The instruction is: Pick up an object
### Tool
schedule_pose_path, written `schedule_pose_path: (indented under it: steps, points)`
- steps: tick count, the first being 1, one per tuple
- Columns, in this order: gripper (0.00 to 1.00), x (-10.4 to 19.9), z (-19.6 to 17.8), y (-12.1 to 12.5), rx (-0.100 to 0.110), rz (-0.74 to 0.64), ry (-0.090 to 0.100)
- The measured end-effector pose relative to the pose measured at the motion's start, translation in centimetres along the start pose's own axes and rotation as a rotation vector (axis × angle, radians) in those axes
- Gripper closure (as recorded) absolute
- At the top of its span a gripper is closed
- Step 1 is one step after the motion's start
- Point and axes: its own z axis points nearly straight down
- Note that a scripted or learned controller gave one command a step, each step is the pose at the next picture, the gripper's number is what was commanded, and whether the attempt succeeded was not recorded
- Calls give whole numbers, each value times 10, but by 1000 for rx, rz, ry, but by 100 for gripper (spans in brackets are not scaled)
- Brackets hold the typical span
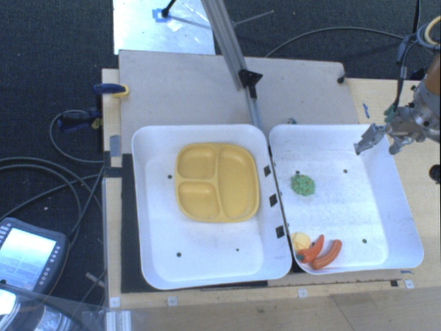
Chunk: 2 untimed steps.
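In the right bin [386, 205] lie a green broccoli-like piece [302, 184] near the middle left, and at the front left a small yellow piece [300, 240] beside two orange-red sausages [322, 251]. My gripper [383, 142] hangs over the right bin's far right edge, well away from all of them. Its two fingers are spread apart with nothing between them.
The left bin [155, 254] holds a yellow divided plate [216, 182]. A metal pole [227, 36] slants down to the gap between the bins. Cables and a teach pendant [24, 254] lie on the floor at the left.
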Motion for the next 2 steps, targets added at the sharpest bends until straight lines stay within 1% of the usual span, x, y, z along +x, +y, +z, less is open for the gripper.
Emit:
schedule_pose_path:
  steps: [1,2]
  points:
    - [0,0,0,0,0,-1,0]
    - [0,-6,50,8,4,5,0]
